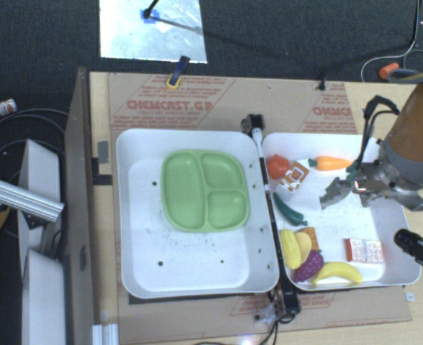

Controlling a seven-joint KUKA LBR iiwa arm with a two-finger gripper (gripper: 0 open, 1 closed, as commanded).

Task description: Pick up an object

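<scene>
- Hand hangs over the right bin, fingers spread apart, nothing between them.
- Carrot lies just beyond the hand, near the bin's far wall.
- Red-and-white box lies nearer the front, apart from the hand.
- Green divided plate sits in the left bin.

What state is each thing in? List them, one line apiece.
gripper: above the right bin, nothing visibly held.
green plate: flat in the left bin, compartments bare.
carrot: lying on its side near the right bin's far wall.
banana: lying at the near edge.
purple grapes: lying beside the banana.
right bin: holds the toy food.
</scene>
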